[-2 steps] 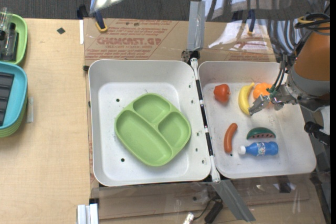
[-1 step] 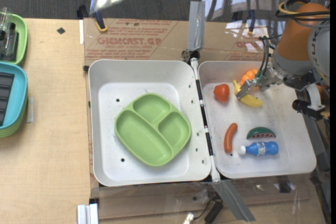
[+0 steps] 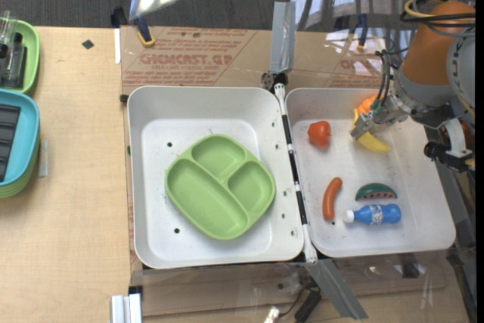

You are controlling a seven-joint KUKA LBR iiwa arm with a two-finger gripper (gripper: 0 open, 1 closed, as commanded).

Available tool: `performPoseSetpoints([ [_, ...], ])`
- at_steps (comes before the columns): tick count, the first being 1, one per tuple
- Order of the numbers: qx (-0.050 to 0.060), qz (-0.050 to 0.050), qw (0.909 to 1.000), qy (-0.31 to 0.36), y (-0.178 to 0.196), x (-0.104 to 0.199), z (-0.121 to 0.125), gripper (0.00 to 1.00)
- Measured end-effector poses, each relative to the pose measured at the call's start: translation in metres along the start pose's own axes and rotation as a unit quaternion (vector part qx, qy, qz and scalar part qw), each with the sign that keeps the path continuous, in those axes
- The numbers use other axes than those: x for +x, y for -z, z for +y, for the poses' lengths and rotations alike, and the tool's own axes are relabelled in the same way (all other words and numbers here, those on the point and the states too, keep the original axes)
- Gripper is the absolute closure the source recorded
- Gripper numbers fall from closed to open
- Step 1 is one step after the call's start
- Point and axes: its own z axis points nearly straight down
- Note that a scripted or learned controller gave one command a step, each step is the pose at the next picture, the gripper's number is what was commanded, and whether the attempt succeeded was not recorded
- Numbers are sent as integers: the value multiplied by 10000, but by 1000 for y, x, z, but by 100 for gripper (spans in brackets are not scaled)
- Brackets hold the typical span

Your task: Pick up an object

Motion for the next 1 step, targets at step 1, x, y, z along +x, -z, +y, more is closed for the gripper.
performPoseSetpoints([
  [1, -20, -16, 9999, -169, 133, 48, 38, 100],
])
